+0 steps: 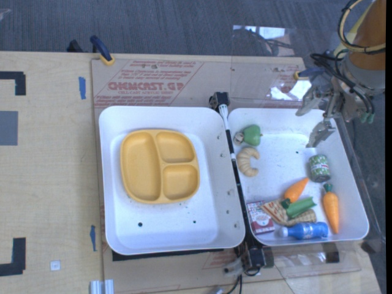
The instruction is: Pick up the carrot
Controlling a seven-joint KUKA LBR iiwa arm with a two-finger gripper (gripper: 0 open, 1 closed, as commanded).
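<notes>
An orange carrot point(331, 211) with a green top lies near the right wall of the right bin point(278, 124), pointing toward the front edge. A second, shorter orange carrot-like piece point(296, 189) lies to its left, tilted, beside a green vegetable point(300, 207). My gripper point(313, 121) hangs over the bin's back right corner, well behind both carrots. Its two fingers stand apart, open, with nothing between them.
The right bin also holds a green pepper point(252, 135), a croissant point(248, 162), a green can point(319, 168), a blue bottle point(304, 230) and a snack packet point(260, 217). A yellow divided plate point(160, 165) sits in the left bin point(116, 225).
</notes>
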